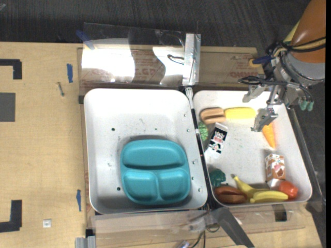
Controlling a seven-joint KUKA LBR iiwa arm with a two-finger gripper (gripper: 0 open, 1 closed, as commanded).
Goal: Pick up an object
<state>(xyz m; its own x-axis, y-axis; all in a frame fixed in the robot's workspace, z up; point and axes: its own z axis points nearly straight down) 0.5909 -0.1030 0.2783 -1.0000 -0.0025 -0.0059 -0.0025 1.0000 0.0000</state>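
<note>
A teal plastic divided tray (154,170) sits in the white plastic left bin (98,112). The white right bin (238,159) holds a yellow block (239,113), a tan-and-brown hot dog toy (212,114), an orange carrot (269,135), a black-and-white printed card (217,138), a yellow banana (258,192) and a red tomato (289,189). The wooden desk (36,154) is light tan with black corner marks.

**One fixed camera above the worktop**

A single camera sits high over the worktop (36,138) and looks down at a slant, far enough back to take in both bins whole. The left bin (98,107) lies near mid-frame, the right bin (302,182) toward the right edge. Dark floor runs along the top. The arm (313,25) enters at the upper right corner.
</note>
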